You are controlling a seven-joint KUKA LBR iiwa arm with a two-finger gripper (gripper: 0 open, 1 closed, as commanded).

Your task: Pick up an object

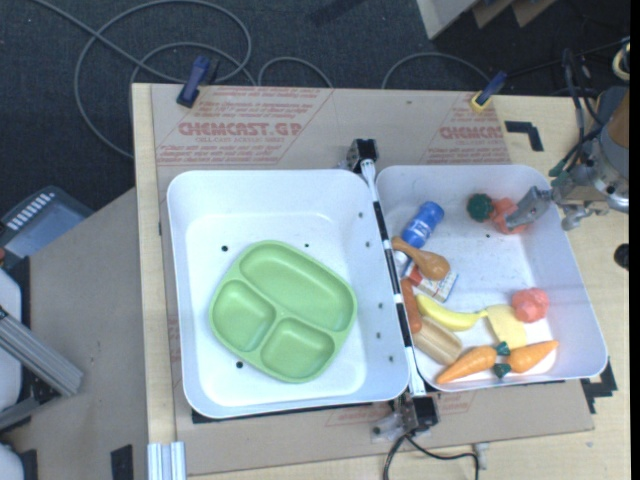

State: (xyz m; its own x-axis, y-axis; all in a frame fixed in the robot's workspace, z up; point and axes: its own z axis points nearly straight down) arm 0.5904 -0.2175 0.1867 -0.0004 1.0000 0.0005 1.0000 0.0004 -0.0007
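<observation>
Two white bins sit side by side on the table (300, 128) — the left bin (190, 208) holds a green divided plate (283, 311), the right bin (570, 268) a scatter of toy food. From the frame's right edge the end effector (527, 208) reaches over the right bin's upper part, beside a green ball (480, 206); whether it grips anything I cannot tell. Lower down lie a blue bottle (424, 220), a banana (452, 315) and two carrots (497, 358).

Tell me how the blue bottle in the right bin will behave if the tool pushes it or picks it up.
The blue bottle lies on its side and looks round-bodied, so a push would probably roll it. It appears small and plastic, so likely light and stiff. Its smooth curved surface might slip between the fingers. It lies against the toy drumstick near the bin wall, so a push may jostle that too.
</observation>
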